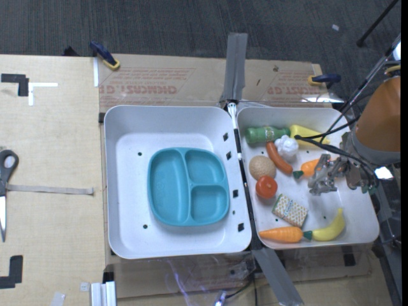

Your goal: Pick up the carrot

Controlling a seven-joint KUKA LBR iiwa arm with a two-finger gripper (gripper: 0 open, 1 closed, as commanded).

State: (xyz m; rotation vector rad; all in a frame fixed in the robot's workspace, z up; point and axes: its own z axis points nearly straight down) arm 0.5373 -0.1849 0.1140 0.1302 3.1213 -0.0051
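The carrot (281,234) lies on its side along the front wall of the right bin (360,234), at about seven o'clock within that bin, its green stem end touching or just beside the tip of the banana (331,227) to its right, with a wrapped sandwich-like block (290,210) just above it. The jaws (323,178) hang over the middle of the bin toward three o'clock, well apart from the carrot — so the step in hand reads as the approach, with nothing picked yet. A second orange piece (310,167), possibly another small carrot, sits right beside the jaws at their eleven o'clock; whether that is the target I cannot tell, though the larger carrot at the front is the plainer match. How far the jaws stand apart is not readable at this slant, and I see nothing held between them. The next move, as I judge it, calls for travel toward seven o'clock, a turn of the wrist to straddle the carrot across its narrow width, and a descent close to the front wall without nudging the banana. The left bin (121,190) carries a teal divided plate (189,187) — not part of this job.
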